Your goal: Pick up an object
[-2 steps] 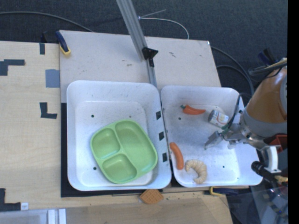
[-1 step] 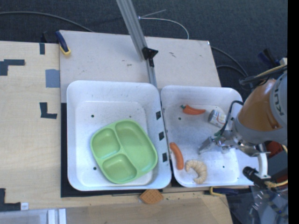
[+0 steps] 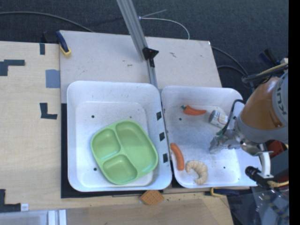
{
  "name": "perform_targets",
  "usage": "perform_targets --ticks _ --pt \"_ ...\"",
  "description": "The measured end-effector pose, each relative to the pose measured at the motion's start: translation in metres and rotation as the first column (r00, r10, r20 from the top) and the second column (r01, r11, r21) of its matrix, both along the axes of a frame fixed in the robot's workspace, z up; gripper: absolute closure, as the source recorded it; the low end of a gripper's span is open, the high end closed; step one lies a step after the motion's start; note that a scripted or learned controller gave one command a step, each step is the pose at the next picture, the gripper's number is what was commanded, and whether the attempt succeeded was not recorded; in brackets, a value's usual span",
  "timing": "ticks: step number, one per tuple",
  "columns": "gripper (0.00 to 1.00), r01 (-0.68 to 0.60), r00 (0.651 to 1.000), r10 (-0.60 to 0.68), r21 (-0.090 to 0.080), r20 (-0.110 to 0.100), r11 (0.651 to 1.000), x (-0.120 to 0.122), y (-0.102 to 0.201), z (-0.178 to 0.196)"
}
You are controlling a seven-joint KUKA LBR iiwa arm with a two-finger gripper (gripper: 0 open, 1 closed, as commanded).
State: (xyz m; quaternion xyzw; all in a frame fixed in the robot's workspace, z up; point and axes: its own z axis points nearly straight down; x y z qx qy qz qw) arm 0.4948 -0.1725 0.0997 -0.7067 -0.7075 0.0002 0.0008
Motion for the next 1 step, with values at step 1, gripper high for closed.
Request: perform_targets --ticks 1 --pt "1.00 -0.001 1.000 0.001 -0.002 0.005 1.000 0.0028 0.0001 0.0627"
